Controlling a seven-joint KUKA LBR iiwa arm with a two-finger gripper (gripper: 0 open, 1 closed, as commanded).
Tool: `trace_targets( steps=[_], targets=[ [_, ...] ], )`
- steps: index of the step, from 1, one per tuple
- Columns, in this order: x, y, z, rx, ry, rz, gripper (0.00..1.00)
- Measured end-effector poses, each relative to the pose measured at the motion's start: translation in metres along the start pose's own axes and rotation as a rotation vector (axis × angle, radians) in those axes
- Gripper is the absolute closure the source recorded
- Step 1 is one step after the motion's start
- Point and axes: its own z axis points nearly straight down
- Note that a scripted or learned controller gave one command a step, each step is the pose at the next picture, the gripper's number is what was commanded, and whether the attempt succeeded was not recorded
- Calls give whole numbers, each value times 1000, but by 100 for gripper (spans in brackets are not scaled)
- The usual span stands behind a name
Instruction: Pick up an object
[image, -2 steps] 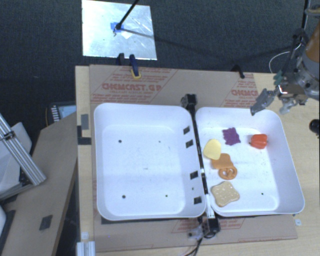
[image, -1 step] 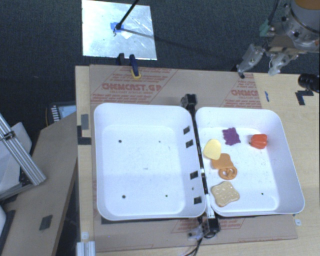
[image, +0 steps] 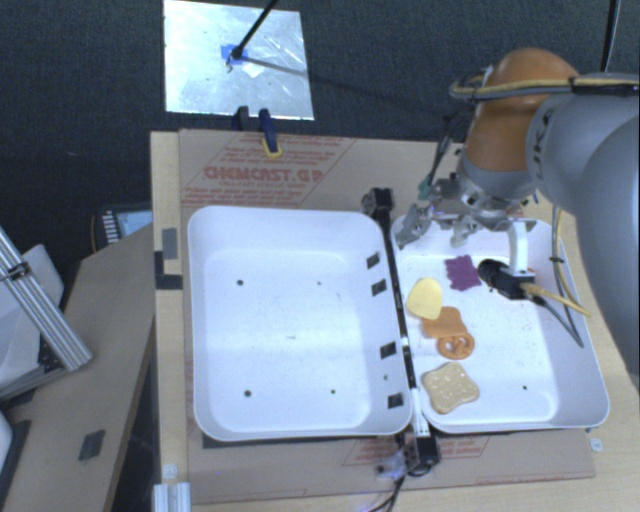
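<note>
Purple, flat toy piece (image: 461, 271) lies in the right white bin (image: 560, 385) on a cardboard-covered bench (image: 265, 170).

tool (image: 437, 222) over right bin (image: 570, 390); purple piece (image: 462, 271), yellow piece (image: 424, 297), pretzel (image: 456, 346), cracker (image: 449, 387) inside.

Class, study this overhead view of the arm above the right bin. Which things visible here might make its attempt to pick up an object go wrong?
1. The yellow piece, orange piece, pretzel and toast slice lie close together, some touching, so a grasp may nudge or catch a neighbour.
2. They sit near the bin divider, which may block a finger.
3. The purple piece looks flat, so fingers may slide over it.
</note>
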Motion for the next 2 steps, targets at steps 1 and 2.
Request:
trace_targets(
  steps=[1,2],
  targets=[
    [-36,-78,-9,-12,-3,5,0],
    [-9,-56,-10,-18,-1,-4,0]
  ],
)
